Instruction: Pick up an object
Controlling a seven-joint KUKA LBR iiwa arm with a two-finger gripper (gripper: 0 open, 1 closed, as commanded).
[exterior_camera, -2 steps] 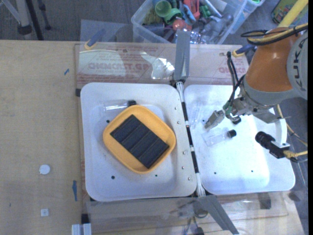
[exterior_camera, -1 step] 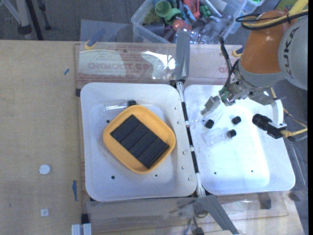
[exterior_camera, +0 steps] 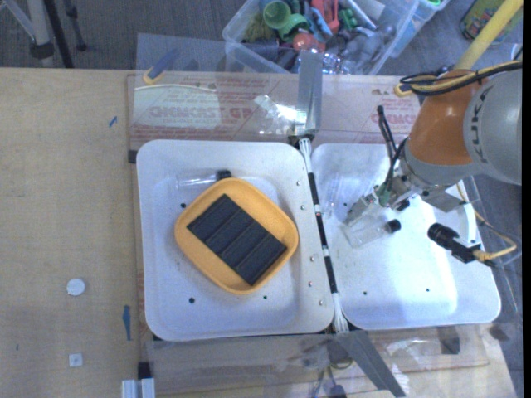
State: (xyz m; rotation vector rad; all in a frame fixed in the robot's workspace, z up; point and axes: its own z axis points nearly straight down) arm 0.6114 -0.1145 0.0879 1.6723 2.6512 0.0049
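A yellow-orange dish-shaped object (exterior_camera: 236, 235) with a black ridged panel on top lies tilted in the middle of the left bin (exterior_camera: 158, 305). A small black piece (exterior_camera: 223, 175) sits just behind it. My gripper (exterior_camera: 367, 209) hangs low over the left half of the right bin (exterior_camera: 415, 305), under the orange band of the arm (exterior_camera: 444, 131). A clear, hard-to-see plastic piece (exterior_camera: 362, 233) lies on the bin floor right below the gripper, with a small dark bit (exterior_camera: 393, 225) beside it. Whether anything is held I cannot make out.
A black cylinder on a yellow cable (exterior_camera: 448, 240) hangs over the right bin's right side. A metal post (exterior_camera: 309, 89) stands behind the seam between the bins. A clear tub of coloured toys (exterior_camera: 332, 15) sits at the back. A white disc (exterior_camera: 75, 287) lies on the bench at left.
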